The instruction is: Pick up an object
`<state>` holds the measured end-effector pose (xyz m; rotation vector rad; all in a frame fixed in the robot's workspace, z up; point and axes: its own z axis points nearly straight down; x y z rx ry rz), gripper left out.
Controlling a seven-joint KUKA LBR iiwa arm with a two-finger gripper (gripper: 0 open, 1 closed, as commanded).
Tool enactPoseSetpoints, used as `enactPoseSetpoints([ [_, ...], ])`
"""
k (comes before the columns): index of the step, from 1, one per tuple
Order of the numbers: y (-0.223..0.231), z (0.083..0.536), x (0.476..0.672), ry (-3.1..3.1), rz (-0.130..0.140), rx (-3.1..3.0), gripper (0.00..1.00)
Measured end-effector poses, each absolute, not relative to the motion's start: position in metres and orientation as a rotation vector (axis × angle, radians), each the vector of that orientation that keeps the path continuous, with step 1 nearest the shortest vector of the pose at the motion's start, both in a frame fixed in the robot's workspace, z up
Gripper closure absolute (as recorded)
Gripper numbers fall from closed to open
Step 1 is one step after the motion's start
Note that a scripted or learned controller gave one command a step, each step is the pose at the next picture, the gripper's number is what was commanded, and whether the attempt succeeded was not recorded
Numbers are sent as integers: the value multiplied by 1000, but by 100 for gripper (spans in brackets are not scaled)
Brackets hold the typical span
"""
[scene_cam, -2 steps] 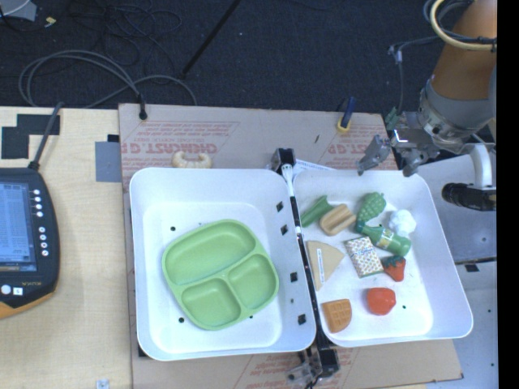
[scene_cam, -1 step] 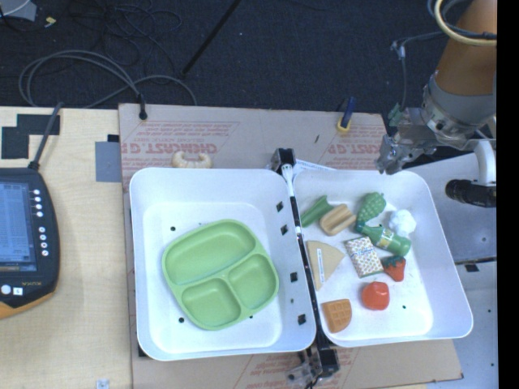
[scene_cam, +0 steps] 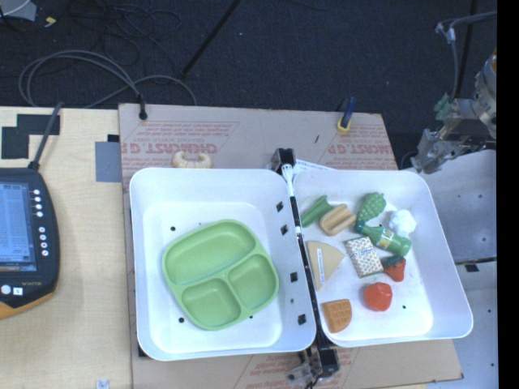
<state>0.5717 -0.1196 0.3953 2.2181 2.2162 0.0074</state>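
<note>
A small round red plastic tomato is seen at five o'clock in the right shallow white bin; it is judged light, stiff, slippery, best pinched across its middle; the claw's state cannot be told

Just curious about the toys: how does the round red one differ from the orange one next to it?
The red tomato is round and bright red; the orange bread piece is blocky and dull orange. The tomato sits further from the divider between the bins, the bread piece nearer it. Both lie near the front of the right bin, apart.
</note>
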Motion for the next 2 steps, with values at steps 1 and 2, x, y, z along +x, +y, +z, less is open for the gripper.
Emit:
enactPoseSetpoints([
  [1, -104, 437, 527, 2222, 3, 2220, 100],
  [2, -99, 516, 474, 2220, 5, 2218, 100],
])
